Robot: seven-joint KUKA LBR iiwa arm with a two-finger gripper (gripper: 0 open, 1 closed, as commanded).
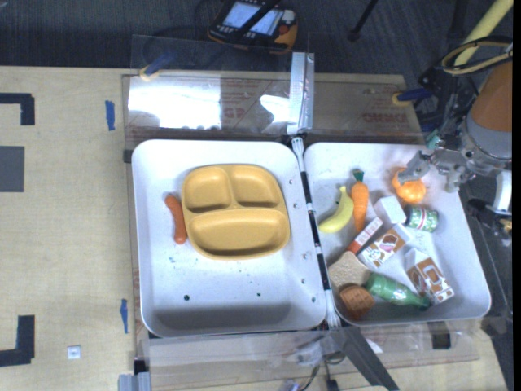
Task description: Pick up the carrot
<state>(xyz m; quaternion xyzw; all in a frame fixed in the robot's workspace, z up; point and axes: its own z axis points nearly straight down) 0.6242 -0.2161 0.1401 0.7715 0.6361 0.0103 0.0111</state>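
A pale wooden bench (65,243) fills most of the frame, with dark carpet along the top edge and a handheld controller (251,21) lying there at upper centre. Two shallow white bins sit side by side on the bench. The left bin (155,300) holds a yellow divided tray (234,210) in its upper middle, and an orange-red sausage (176,218) lies just off the tray's left edge. The right bin (472,300) is crowded. The carrot (359,202) is in its upper left part: a short orange piece standing roughly upright in the picture, with a small green top pointing toward the top of the frame and a body that narrows downward. A yellow banana (340,213) lies just beside its left side. Lower right of it are small cartons, a green bottle (396,290) and a brown cookie (355,300). The gripper (435,165) hangs at the upper right of this bin, close to an orange fruit (409,189) and well apart from the carrot; whether it is apart or together cannot be told.
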